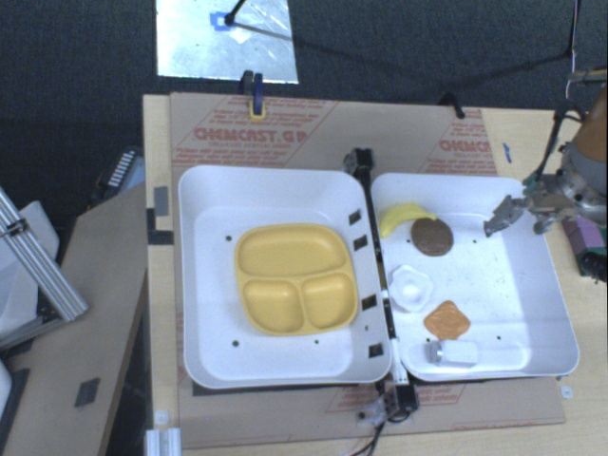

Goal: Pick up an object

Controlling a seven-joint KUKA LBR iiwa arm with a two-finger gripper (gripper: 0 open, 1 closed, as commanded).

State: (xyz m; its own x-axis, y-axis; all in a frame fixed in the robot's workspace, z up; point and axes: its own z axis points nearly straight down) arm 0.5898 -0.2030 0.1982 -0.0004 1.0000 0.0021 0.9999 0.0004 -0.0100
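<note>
In the left bin sits a yellow tray. In the right bin a brown cookie lies at ten o'clock. The gripper hangs at one o'clock; open or closed, I cannot tell. It should drop straight over the cookie

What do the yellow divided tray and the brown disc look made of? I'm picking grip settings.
Yellow divided tray: probably moulded plastic, with a smooth satin surface, rounded compartment walls and one even colour. Brown disc: matte and dull with no glare, possibly a plastic or rubber toy food piece; too small to tell.
</note>
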